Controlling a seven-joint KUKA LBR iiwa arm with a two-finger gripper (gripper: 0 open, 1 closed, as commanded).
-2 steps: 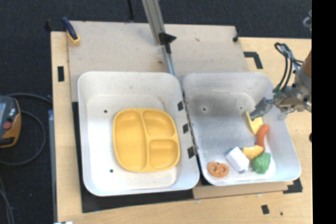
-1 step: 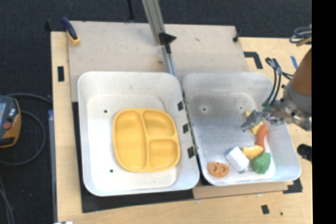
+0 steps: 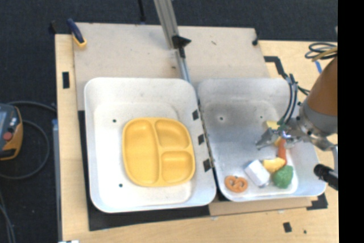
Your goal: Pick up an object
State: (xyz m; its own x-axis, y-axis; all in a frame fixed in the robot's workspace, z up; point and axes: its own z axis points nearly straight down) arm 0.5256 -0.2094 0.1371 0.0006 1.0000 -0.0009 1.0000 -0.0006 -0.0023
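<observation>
Along the right bin's (image 3: 239, 99) near edge: pretzel (image 3: 236, 183), white block (image 3: 257, 172), green piece (image 3: 283, 177), yellow piece (image 3: 274, 164), clustered. Orange carrot-like stick (image 3: 281, 149) stands just beyond them, directly under the gripper (image 3: 277, 135). Jaw state: cannot tell; nothing visibly held. Left bin (image 3: 102, 99) holds a yellow divided plate (image 3: 158, 151).

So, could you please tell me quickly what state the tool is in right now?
Tool: low in the right bin, just above the pile of small toys; open or shut cannot be told at this resolution, and no object is visibly held.
</observation>
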